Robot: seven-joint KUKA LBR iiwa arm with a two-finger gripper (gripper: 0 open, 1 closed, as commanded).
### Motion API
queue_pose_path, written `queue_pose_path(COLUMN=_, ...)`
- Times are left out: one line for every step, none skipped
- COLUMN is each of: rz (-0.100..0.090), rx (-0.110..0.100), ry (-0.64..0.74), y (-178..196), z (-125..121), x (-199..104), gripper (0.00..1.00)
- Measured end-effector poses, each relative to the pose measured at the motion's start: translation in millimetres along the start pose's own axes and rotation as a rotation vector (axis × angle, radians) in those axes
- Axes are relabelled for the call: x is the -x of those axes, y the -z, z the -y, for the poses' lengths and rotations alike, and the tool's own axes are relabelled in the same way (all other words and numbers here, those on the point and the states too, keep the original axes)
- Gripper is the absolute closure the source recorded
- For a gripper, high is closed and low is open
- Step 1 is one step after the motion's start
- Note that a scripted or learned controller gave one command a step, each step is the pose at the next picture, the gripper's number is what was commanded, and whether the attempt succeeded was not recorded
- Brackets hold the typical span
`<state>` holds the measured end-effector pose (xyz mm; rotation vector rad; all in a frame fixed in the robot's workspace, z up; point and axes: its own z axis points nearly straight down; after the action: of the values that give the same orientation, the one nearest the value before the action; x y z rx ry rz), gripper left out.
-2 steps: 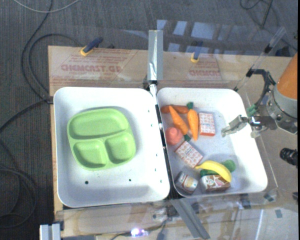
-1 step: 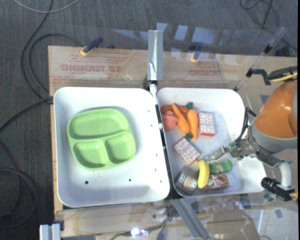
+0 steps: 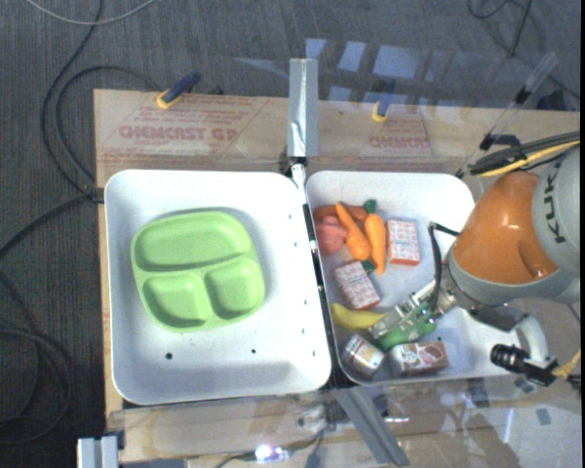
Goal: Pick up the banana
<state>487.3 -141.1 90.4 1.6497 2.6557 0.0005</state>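
Banana [image 3: 356,316] in right bin [image 3: 458,195], crowded by carton [image 3: 356,284], can [image 3: 362,355], green bottle [image 3: 402,332]; gripper [image 3: 415,312] just beside, grip impossible to tell.

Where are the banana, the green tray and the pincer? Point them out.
banana [image 3: 354,316]: camera view, middle of its yellow body.
green tray [image 3: 197,270]: camera view, its central ridge.
pincer [image 3: 416,313]: camera view, between its fingertips.

- We see the arm [image 3: 556,213]: grey shell, black KUKA lettering partly visible on it.
- We see a glossy, rounded orange band [image 3: 502,232] above the wrist.
- Gripper [image 3: 414,315]: metallic, with small green bits.
- Black and yellow cables [image 3: 526,149] run alongside the arm.
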Motion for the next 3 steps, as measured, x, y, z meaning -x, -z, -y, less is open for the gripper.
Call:
queue_pose_path(rz=-0.002, rx=0.002, ry=0.468, y=-0.4, z=-64.4, x=0.8, gripper=0.00)
queue_pose_path(rz=0.002, rx=0.009, ry=0.467, y=10.1, z=-66.8, x=0.6, gripper=1.00)
queue_pose_path(rz=-0.014, rx=-0.004, ry=0.417, y=102.6, z=-95.8, x=-39.8, gripper=1.00)
